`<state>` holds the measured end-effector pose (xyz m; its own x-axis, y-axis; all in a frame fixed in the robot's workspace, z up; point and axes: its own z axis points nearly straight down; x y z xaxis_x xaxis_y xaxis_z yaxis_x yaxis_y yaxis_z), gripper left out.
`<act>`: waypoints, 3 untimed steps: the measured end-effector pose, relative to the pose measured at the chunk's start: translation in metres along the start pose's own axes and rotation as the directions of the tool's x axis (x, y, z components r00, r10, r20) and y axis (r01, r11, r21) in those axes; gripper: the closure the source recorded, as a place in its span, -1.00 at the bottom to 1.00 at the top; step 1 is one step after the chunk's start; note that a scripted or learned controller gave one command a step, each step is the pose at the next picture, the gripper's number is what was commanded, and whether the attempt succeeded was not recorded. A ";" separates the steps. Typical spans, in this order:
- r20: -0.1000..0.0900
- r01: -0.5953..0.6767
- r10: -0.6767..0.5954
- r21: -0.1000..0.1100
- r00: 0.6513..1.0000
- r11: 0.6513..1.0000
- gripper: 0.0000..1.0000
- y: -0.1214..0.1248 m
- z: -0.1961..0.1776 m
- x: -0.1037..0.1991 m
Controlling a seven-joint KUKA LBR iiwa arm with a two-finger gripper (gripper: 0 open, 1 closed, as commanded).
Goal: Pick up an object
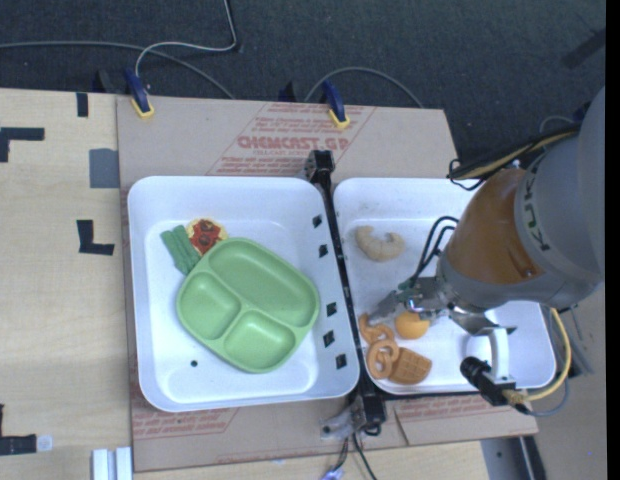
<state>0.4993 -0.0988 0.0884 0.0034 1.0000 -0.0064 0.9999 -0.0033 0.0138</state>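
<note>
Orange round piece [412,325] lies in the right bin [535,368], toward its front-left part, directly under the gripper [415,303], whose tips sit at or just above it; whether they grip it cannot be told. Close by toward the bin's front-left corner lie pretzel-like rings [378,346] and a tan wedge [411,366]; a pale lump [378,243] sits well apart near the back-left. Judged: a short straight descent suffices, though the rings crowd the left side.
</note>
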 end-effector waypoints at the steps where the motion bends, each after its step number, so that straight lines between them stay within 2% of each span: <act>1: -0.002 0.002 -0.002 -0.006 1.000 1.000 1.00 0.003 -0.011 0.002; 2: -0.003 0.002 -0.002 0.000 1.000 1.000 -1.00 0.001 -0.010 0.002; 3: -0.004 0.004 -0.004 0.006 1.000 1.000 -1.00 -0.013 0.002 0.003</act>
<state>0.4863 -0.0955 0.0866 -0.0010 1.0000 -0.0024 1.0000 0.0010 0.0082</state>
